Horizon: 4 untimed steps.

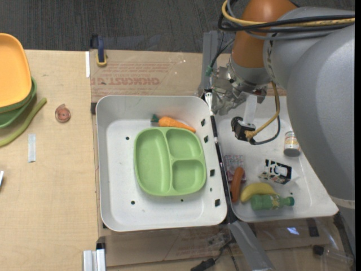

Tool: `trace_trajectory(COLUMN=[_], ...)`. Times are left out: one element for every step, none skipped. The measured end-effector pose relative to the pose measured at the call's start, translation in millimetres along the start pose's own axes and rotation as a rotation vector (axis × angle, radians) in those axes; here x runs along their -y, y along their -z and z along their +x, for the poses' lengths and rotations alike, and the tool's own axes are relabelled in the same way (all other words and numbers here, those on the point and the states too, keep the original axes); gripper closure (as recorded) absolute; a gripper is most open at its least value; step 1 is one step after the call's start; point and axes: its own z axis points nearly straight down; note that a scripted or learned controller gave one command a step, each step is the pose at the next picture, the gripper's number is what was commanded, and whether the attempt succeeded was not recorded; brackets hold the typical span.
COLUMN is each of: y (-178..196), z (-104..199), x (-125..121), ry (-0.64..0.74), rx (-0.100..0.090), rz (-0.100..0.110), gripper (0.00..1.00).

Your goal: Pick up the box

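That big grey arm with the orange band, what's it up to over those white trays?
The arm reaches in from the right, over the top of the right bin. Its job is to pick up the box, which lies untouched on that bin's floor beside a banana, a green bottle and a red sausage-like toy. The left bin holds a green divided plate and a toy carrot.

Arm [293, 66] over right bin [316, 205]; box [278, 171] unobstructed.

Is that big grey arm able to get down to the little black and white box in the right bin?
Probably yes. The box lies flat with open bin floor above it; the gripper sits near the bin's top left corner. The banana crowds only its lower side.
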Motion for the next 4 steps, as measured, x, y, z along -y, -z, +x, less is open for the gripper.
trace_trajectory(y=[1, 10, 19, 28], z=[-36, -38, -39, -40], x=[-24, -25, -25, -26], ry=[0.62, 0.619, 0.617, 0.617], rx=[-0.001, 0.001, 0.002, 0.003], rz=[-0.005, -0.006, -0.008, -0.009], gripper=[1.0, 1.0, 1.0, 1.0])
